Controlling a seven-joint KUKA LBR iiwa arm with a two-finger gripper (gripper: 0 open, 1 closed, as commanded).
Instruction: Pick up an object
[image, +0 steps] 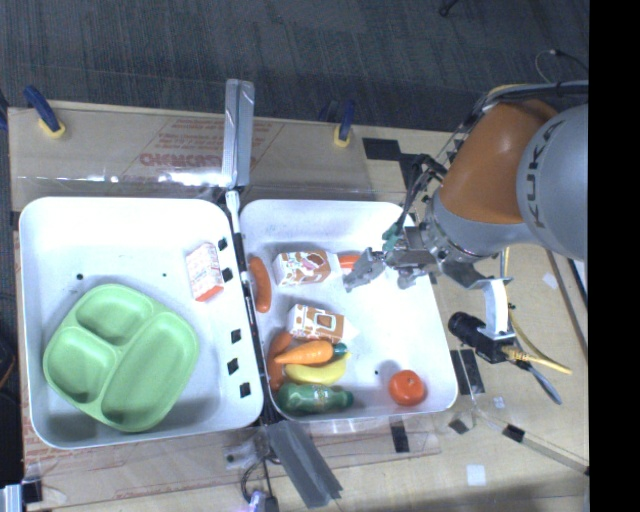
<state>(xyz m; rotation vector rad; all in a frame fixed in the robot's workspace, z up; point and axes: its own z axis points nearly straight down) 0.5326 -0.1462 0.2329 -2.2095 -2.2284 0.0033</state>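
The left bin (40, 240) holds a green tray (120, 355) and a small carton (204, 271), spread apart. The right bin (300, 215) is crowded: sausage (262, 283), two packets (303, 267), carrot (304, 352), banana (318, 372), cucumber (314, 399) bunched together, and a tomato (405, 387) alone, the likeliest pick. The gripper (360, 272) hovers over the bin's upper right near an orange piece (348, 262); its spread I cannot tell.

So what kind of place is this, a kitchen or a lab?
Most likely a robotics lab bench, not a kitchen: a KUKA arm reaches over two white bins, the food like the banana and tomato looks like toy props, and clamps hold the board down.
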